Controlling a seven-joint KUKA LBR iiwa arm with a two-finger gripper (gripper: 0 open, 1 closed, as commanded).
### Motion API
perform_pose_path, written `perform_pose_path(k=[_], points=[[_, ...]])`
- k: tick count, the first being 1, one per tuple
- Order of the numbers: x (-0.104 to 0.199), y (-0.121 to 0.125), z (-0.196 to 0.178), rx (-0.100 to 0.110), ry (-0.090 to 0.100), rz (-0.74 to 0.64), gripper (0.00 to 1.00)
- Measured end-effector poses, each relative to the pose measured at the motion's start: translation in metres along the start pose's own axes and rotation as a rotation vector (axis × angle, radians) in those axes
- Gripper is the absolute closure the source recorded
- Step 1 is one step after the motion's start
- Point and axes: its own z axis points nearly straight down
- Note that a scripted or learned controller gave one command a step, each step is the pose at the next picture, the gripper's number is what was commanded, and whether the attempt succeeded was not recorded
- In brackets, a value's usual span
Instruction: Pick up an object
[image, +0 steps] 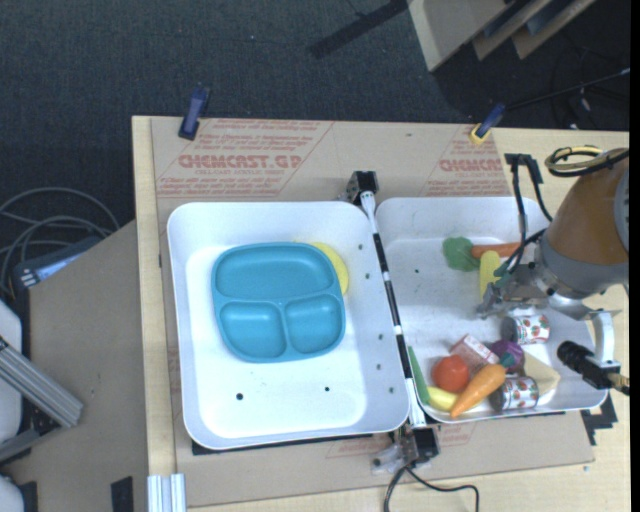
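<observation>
your open floor in the right bin (420, 225) is its near-left middle. toys crowd the lower corner: tomato (451, 373), carrot (478, 388), can (519, 393). the arm (590, 235) blocks the right side. the blue tray (279, 300) covers much of the left bin (190, 300).

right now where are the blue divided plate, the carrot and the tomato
blue divided plate (278, 300), camera view, on the ridge between its compartments
carrot (480, 387), camera view, on the middle of its orange body
tomato (451, 373), camera view, on its red top

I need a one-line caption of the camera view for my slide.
Gripper low in right bin among toy food; blue divided plate in left bin.
</observation>
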Motion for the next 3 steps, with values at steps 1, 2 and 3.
perform_pose_path(k=[1,2,3], points=[[-0.001,0.029,0.010,0.000,0.000,0.000,1.00],[-0.001,0.029,0.010,0.000,0.000,0.000,0.00],[-0.001,0.029,0.000,-0.001,0.000,-0.001,1.00]])
